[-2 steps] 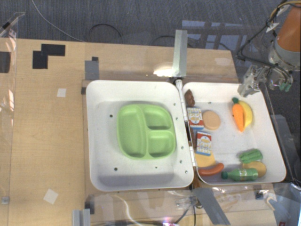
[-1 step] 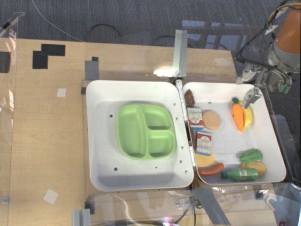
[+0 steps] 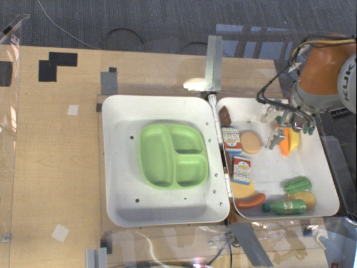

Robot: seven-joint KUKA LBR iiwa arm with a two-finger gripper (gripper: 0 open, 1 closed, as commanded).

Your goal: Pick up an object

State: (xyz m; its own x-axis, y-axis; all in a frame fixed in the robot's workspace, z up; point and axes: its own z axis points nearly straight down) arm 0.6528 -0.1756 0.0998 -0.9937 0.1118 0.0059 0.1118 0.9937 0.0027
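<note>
Nearest the camera lies a green plastic bottle at the right-hand white bin's front edge, while the two-finger gripper pinches a yellow-and-orange plastic toy near the back, so lifting straight and slowly would likely prevent slipping

A lime-green divided plastic tray sits in a white bin on the pale wood-grain table, while the neighbouring white bin shows an orange-and-yellow toy, a green bottle, and a red sausage.
</note>
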